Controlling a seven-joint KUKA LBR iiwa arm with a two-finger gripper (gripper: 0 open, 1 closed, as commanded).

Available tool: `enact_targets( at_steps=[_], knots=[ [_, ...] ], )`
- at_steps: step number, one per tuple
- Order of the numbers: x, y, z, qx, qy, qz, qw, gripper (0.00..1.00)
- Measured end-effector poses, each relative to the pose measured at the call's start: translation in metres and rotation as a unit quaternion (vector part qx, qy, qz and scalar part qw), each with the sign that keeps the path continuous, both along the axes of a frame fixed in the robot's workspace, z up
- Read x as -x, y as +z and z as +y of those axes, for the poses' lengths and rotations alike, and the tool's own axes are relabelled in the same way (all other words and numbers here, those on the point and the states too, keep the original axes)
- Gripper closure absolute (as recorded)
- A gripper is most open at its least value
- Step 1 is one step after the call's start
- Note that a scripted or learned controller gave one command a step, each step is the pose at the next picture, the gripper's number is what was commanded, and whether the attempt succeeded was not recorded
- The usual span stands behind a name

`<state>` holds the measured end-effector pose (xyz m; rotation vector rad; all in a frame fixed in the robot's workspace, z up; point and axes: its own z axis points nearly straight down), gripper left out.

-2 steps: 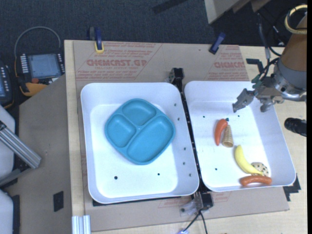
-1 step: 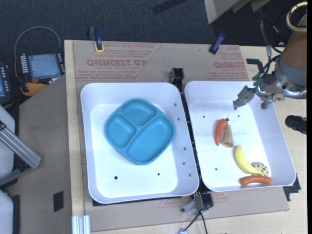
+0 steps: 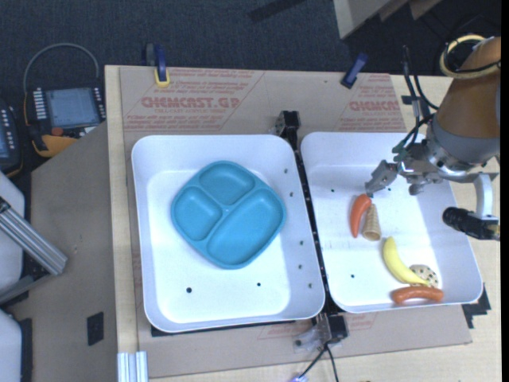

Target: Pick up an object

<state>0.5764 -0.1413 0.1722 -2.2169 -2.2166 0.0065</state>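
In the right bin [image 3: 445,153] lie an orange carrot [image 3: 359,212], a beige cone-shaped piece [image 3: 371,224] touching it, a yellow banana [image 3: 397,261], a small speckled cookie [image 3: 428,275] and an orange-red sausage [image 3: 417,295] near the front edge. My gripper [image 3: 400,180] hangs over the back part of this bin, just right of and above the carrot. Its fingers [image 3: 381,179] stand open, with nothing between them.
The left bin [image 3: 151,213] holds a blue divided plate [image 3: 228,213]. A black divider with clamps runs between the two bins. The grey arm with its orange band [image 3: 469,94] comes in over the right bin's far right corner. A black part [image 3: 471,221] sticks out at the right wall.
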Motion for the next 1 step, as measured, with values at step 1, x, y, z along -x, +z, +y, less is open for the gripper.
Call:
enact_targets(
  at_steps=[1],
  knots=[
    [-0.0019,-0.0624,0.0063,-0.0004,0.000,0.000,1.0000,0.00]
  ],
)
